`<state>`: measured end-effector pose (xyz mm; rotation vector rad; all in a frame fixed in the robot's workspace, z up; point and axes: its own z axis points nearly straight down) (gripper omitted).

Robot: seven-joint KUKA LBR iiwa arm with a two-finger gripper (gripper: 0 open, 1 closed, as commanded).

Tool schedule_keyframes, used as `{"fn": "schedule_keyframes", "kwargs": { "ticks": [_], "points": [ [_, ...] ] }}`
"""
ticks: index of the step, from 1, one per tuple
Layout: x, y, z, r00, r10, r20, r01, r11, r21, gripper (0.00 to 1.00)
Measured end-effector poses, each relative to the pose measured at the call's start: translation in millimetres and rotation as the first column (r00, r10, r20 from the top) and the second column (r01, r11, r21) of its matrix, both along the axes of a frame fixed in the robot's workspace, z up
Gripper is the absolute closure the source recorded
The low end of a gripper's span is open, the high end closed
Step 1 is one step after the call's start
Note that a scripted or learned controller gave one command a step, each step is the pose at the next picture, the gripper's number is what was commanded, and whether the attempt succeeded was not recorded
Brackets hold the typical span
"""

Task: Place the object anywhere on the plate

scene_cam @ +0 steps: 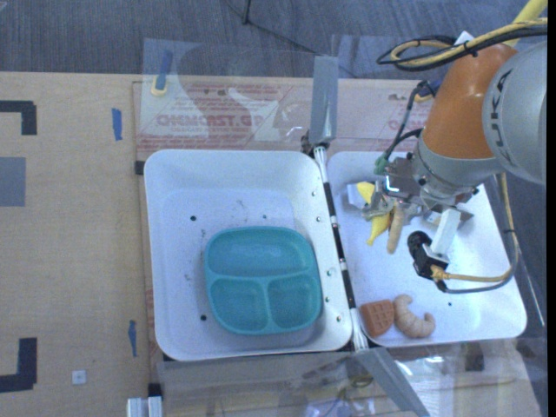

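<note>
A teal plate point(261, 278) with three compartments lies in the left bin point(174, 189), toward its front. My gripper point(396, 200) hangs low over the back of the right bin point(495, 311), under the orange-banded wrist. Right beneath it lie a yellow banana-shaped piece point(377, 219) and a tan stick point(394, 231), both close against the gripper. Whether either is between the fingers is hidden by the wrist.
A brown cracker-like piece point(378, 317) and a pale curled shrimp-like piece point(415, 316) rest at the front of the right bin. A small white and yellow scrap point(360, 195) sits near the divider between the bins point(334, 241).
</note>
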<state>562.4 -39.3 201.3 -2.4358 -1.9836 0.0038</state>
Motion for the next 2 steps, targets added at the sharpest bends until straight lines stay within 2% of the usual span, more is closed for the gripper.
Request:
{"fn": "schedule_keyframes", "kwargs": {
  "ticks": [1,2],
  "points": [
    [-22.8,65.0,-17.5,0.988,0.156,-0.001,-0.156,0.988,0.002,1.00],
    [-22.6,64.7,-17.2,0.988,0.155,0.000,-0.155,0.988,0.002,0.00]
  ]
}}
